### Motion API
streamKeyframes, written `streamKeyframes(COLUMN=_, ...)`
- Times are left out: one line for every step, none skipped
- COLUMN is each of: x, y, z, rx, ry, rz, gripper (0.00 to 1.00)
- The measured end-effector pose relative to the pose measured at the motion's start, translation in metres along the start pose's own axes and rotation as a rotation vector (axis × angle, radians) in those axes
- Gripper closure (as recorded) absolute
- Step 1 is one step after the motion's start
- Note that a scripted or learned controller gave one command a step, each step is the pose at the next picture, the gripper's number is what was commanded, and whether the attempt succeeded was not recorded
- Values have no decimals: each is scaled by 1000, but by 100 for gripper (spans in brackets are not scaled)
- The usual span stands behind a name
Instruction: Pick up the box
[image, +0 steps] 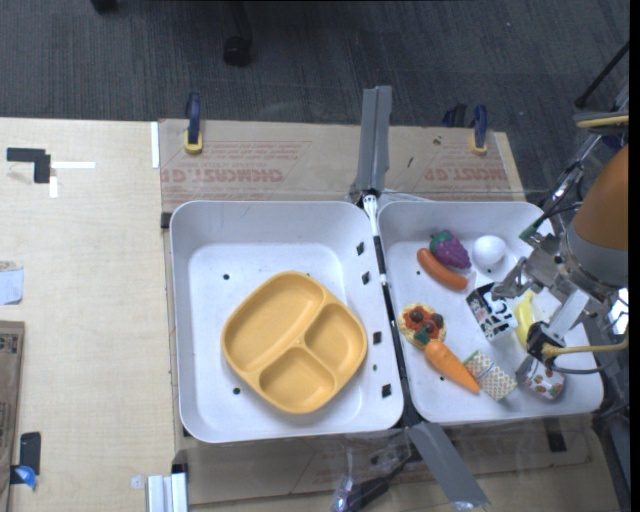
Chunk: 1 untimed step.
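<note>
The box, small with a black-and-white print, lies in the right bin near its middle right. My gripper hangs low just to the right of the box, its fingers spread apart. One fingertip is near the box's upper right corner and the other, black-tipped, is lower right. A yellow piece shows between the fingers. The box lies at the edge of the gap, not clamped.
The right bin also holds a sausage, purple grapes, a white ball, a small pizza toy, a carrot, a checkered block and a small can. A yellow divided plate lies in the left bin.
</note>
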<state>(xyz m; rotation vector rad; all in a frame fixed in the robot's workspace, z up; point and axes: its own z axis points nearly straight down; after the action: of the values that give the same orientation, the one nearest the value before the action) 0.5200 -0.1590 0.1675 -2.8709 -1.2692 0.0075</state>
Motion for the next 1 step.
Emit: streamKeyframes(x=27, y=-60, z=-106, rx=-4, ry=0, rz=-342, gripper=0)
